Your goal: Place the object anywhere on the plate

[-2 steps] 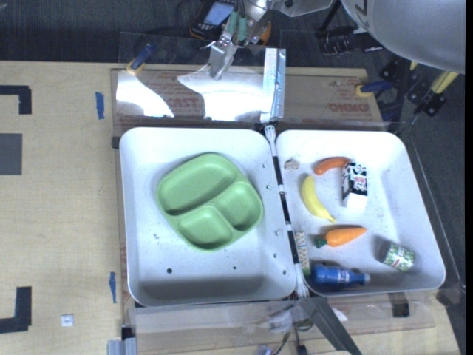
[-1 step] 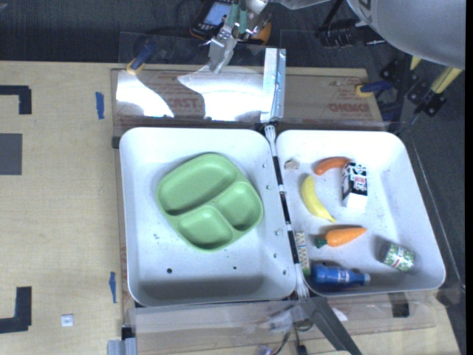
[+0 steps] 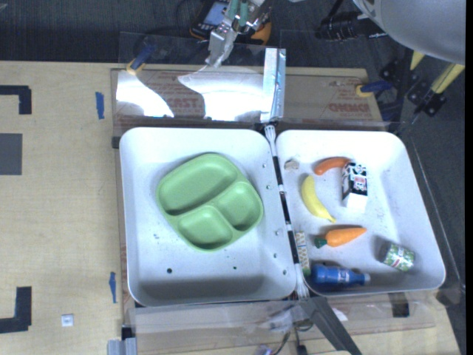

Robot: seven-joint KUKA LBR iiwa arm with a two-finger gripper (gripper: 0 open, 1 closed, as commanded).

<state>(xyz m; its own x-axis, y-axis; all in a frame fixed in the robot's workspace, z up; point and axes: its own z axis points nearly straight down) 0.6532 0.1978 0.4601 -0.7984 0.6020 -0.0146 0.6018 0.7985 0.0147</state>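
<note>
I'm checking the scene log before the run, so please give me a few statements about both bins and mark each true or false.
1. The green plate lies in the left bin. True.
2. A banana already sits on the plate. False: it lies in the right bin.
3. The blue bottle lies near the right bin's front edge. True.
4. The gripper is down inside the right bin. False: it is beyond the bins' far edge.
5. The plate has several compartments. True.
6. The carrot rests in the left bin. False: it is in the right bin.
</note>
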